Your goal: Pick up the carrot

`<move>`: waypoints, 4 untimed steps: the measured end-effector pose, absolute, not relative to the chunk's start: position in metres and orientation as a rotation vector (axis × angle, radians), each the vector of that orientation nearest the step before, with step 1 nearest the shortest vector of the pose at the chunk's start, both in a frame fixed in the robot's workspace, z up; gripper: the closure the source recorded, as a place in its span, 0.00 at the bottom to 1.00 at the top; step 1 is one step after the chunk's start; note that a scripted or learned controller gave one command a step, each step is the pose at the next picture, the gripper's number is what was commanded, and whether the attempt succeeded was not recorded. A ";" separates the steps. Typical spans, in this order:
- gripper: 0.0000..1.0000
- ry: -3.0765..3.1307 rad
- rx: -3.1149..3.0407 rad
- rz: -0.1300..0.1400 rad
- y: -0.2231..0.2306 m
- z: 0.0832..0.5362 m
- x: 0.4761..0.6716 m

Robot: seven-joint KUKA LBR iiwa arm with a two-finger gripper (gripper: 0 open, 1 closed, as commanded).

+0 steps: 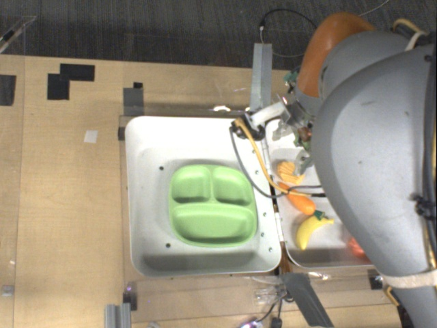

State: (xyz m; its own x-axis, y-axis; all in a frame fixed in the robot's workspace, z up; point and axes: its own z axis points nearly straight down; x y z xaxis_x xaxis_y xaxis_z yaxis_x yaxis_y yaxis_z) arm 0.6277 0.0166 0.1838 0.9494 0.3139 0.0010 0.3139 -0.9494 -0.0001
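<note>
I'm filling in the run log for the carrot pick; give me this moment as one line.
arm: over right bin | gripper: above bin, jaws unclear | carrot: lying in bin, beside banana | green tray: left bin | grasp: none seen

**Carrot sitting in the right-hand bin**

So the small orange tapered plastic carrot [301, 201] is lying flat on the floor of the right white bin, close to the wall it shares with the left bin. It runs slightly diagonal, one end up-left, the other down-right. A yellow banana lies just below it, an orange-yellow ridged piece just above. The grey arm overhangs its right end.
</note>
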 end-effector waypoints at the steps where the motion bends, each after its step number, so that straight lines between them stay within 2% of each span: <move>1: 0.00 -0.429 -3.110 -0.004 0.025 0.184 0.654; 2: 0.00 -0.444 -3.110 -0.002 -0.023 0.259 0.588; 3: 0.00 -1.060 -2.957 0.002 -0.037 0.182 0.539; 4: 0.00 -0.416 -3.112 0.005 -0.025 0.182 0.514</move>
State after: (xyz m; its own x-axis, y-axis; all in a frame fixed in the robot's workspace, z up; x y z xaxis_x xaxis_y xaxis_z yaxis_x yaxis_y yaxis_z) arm 0.5143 -0.0253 0.1821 0.9650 0.2624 -0.0028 0.2624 -0.9650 -0.0019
